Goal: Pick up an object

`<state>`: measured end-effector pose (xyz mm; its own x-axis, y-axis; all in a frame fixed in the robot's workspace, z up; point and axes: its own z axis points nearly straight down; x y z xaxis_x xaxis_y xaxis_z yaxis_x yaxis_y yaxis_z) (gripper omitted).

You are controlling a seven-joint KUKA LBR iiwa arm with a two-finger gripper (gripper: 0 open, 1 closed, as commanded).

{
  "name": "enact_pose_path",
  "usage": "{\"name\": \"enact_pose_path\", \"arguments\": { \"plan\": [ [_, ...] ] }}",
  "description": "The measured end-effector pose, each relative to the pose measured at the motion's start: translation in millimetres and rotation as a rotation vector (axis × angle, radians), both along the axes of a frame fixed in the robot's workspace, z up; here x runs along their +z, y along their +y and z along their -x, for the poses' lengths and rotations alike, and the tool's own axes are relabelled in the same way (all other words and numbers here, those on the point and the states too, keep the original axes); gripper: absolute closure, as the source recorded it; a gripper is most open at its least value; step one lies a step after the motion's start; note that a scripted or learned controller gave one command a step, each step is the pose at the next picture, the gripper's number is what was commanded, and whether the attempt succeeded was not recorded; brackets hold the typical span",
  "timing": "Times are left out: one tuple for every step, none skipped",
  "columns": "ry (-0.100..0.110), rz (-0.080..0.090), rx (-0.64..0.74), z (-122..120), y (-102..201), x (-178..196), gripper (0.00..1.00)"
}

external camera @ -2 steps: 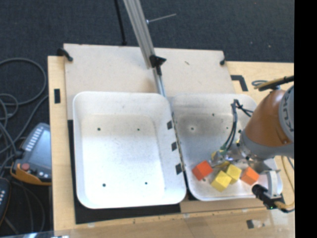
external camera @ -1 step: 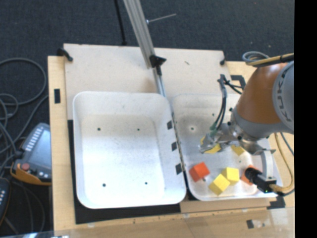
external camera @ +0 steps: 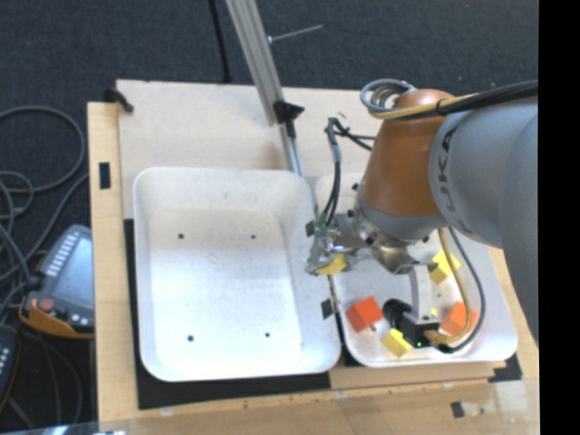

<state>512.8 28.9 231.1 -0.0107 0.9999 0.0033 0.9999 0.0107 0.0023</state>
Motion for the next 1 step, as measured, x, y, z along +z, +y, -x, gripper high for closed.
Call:
{"name": "enact_pose_path", "arguments": {
  "plan": [
    [0.006, 0.003, -0.006, 9.0, 27.4, -36.8, 1.00]
  ]
}}
